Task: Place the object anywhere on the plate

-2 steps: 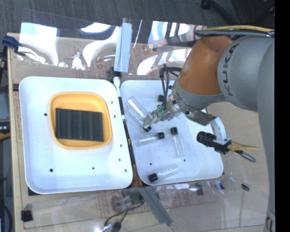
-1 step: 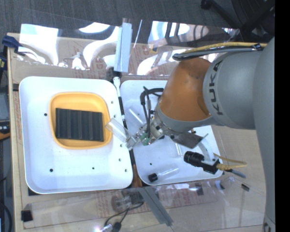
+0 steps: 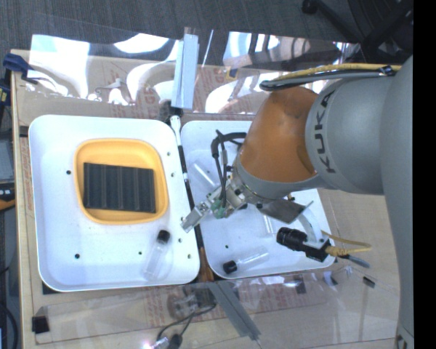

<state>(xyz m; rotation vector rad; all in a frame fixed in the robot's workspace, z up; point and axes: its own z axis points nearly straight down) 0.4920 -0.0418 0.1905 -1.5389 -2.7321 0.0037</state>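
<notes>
Vials sit nearest: one clear vial (image 3: 158, 253) with a black cap lies in the left bin (image 3: 43, 195), close to its near right corner and off the plate; a second capped vial (image 3: 245, 259) lies along the near edge of the right bin (image 3: 240, 227); just beyond them the gripper (image 3: 203, 213) hangs low over the right bin's left side, close beside the wall between the bins; how far the jaws are parted I cannot tell, and nothing shows clearly between them, so I would not call anything held; a clear tube (image 3: 203, 174) lies just past it; across in the left bin the yellow plate (image 3: 87, 155) carries a dark ribbed slab (image 3: 123, 187), flat and wholly inside its rim; if that slab is the object, the placing looks done and only drawing the arm (image 3: 305, 144) clear is left; if a vial is meant, picking and carrying are both yet to do.
</notes>
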